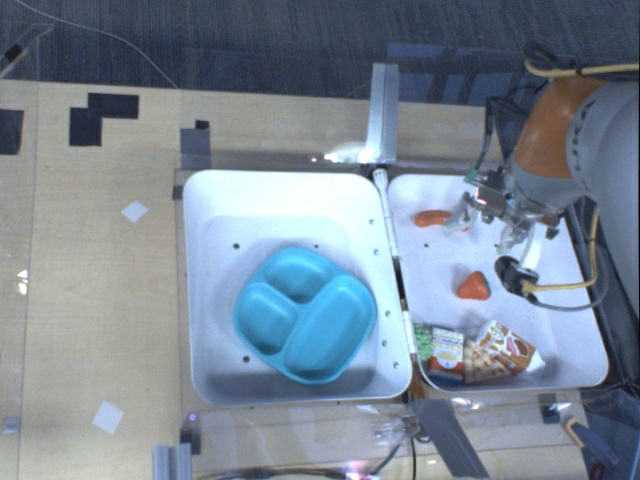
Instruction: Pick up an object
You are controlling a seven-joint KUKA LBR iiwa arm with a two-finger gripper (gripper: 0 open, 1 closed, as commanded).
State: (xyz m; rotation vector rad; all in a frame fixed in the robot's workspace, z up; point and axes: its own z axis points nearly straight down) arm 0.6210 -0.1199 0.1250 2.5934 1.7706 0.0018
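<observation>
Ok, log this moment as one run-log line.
gripper: over right bin, grasp unconfirmed | carrot: beside gripper | strawberry: loose | snack packets: near edge | blue divided plate: left bin

The wooden bench (100, 298) bears two white bins: the right bin (590, 363) lies under the pincer (490, 213), and the left bin (215, 213) sits touching it, farther left.

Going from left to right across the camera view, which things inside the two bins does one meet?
Blue plate → small carton → orange carrot → strawberry → snack bag.
</observation>
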